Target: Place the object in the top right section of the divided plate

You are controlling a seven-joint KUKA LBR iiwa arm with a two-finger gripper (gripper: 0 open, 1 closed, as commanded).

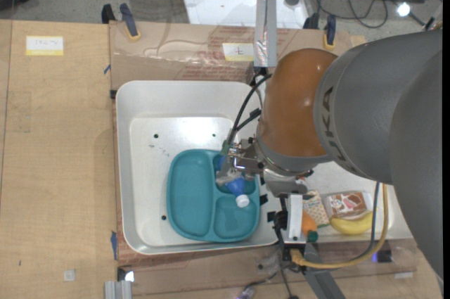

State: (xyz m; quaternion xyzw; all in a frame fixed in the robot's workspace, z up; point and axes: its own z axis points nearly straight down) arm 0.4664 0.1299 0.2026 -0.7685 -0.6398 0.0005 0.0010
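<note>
grey arm (380,107) overhead; blue object (237,186) beneath gripper (230,167), on divided plate (190,195).

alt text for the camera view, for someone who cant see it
A grey and orange robot arm reaches from the right, its gripper over the right side of a teal divided plate in a white bin. A banana lies further right.

arm (351,115) over left bin (133,150) | end effector (230,174) above teal divided plate (190,195)
</note>
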